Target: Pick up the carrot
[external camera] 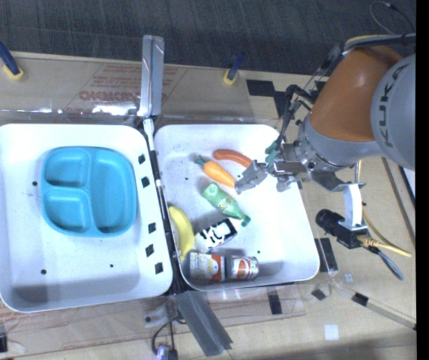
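The carrot (219,172) is orange with a small green top and lies slanted in the upper middle of the right bin (289,238). My gripper (264,180) hangs over the bin's upper right part, just to the right of the carrot. It is open with nothing between its fingers. Its left finger (247,177) reaches close to the carrot's right end. The grey arm with the orange band (353,96) comes in from the right.
A reddish sausage (232,157) lies just behind the carrot, and a green bottle (226,203) just in front of it. A banana (181,231), a black and white object (218,232) and a can (223,267) lie nearer the front. The left bin (12,276) holds a blue divided plate (91,190).
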Action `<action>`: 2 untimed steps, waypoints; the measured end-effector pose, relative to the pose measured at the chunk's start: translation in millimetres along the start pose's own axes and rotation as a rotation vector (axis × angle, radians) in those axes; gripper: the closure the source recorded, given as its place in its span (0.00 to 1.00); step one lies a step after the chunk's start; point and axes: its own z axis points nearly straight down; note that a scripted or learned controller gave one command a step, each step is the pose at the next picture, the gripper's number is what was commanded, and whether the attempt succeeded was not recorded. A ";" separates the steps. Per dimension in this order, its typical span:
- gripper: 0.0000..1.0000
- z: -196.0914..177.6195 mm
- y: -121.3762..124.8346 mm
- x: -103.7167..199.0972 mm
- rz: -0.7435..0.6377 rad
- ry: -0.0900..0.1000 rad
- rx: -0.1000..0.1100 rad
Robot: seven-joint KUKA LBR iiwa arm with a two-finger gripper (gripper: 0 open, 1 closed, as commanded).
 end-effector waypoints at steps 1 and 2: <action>0.00 156.7 45.8 15.6 0.153 0.000 0.000; 0.00 161.2 82.8 -25.0 0.144 0.000 -0.002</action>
